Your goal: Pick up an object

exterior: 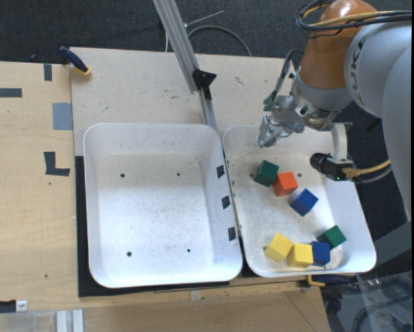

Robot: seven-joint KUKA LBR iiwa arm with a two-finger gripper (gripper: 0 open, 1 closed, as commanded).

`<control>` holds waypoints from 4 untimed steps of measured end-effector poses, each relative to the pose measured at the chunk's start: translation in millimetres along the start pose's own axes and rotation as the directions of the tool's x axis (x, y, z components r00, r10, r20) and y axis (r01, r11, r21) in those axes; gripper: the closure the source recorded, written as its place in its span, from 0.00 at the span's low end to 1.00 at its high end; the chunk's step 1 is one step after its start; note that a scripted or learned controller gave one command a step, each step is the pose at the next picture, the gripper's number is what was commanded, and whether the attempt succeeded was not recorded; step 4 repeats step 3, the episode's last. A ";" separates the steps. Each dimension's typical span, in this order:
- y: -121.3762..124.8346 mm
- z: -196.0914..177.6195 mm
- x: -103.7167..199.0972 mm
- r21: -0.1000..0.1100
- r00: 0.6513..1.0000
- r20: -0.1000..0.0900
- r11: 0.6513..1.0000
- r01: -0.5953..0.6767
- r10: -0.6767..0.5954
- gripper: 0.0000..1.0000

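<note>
My gripper [268, 138] hangs over the far edge of the right bin [352, 220], above and just behind a dark green block [266, 173]. An orange block [286, 183] touches that green block on its right. A blue block [304, 203] lies a little nearer the front. At the bin's front sit two yellow blocks [280, 247] [302, 254], another blue block [321, 253] and a small green block [332, 236]. Nothing shows between the gripper's fingertips.
The left bin [96, 185] stands beside the right one, with a slanted metal pole [183, 43] rising behind them. A black cable with a connector [331, 166] hangs by the arm over the right bin's right side.
</note>
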State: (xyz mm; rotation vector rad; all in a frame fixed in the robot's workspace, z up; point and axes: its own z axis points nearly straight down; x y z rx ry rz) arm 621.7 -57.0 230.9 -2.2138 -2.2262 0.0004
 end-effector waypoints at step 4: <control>-0.8 -6.9 157.3 -0.001 1.000 -0.001 1.000 0.002 -0.002 1.00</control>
